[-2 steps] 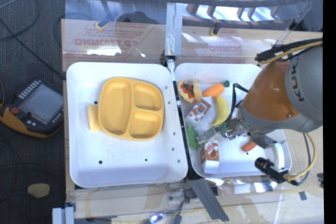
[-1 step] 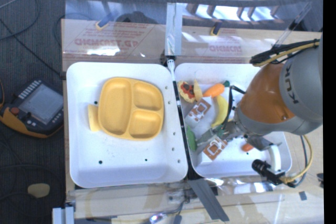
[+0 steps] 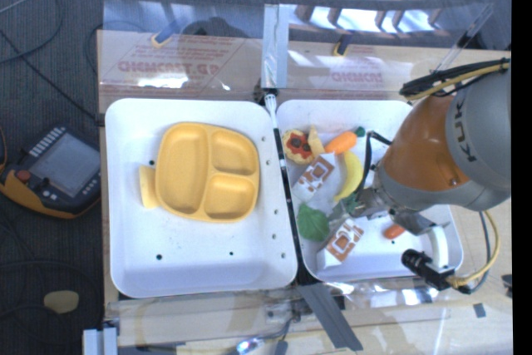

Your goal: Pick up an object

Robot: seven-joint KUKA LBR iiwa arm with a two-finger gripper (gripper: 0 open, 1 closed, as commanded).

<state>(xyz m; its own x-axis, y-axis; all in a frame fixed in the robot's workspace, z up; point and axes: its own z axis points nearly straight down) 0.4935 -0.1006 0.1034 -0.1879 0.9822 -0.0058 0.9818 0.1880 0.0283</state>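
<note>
Nearest my camera, at the front of the right-hand shallow white bin [image 3: 440,258], I see a flat square card with a brown-and-white pattern [image 3: 343,239] lying just beside a green leaf-shaped toy [image 3: 312,222], and the gripper [image 3: 359,206] sits low over that cluster; whether it is spread or closed I cannot tell, since the grey arm with its orange band [image 3: 424,154] hides most of it. A small orange piece [image 3: 394,232] peeks out under the wrist. My worry is crowding: the yellow plastic banana [image 3: 352,175] touches or nearly touches the gripper, so a close here could pinch two things, or nudge one away and catch nothing. The flat card would likely be hard to get under. Farther back lie a second patterned card [image 3: 315,175], a plastic pizza slice with red topping [image 3: 299,144] and an orange toy carrot with a green tip [image 3: 342,141], packed tightly enough that a sideways drag might scatter them. In the left-hand white bin [image 3: 133,262] the yellow divided plastic plate [image 3: 207,171] sits well apart.
</note>
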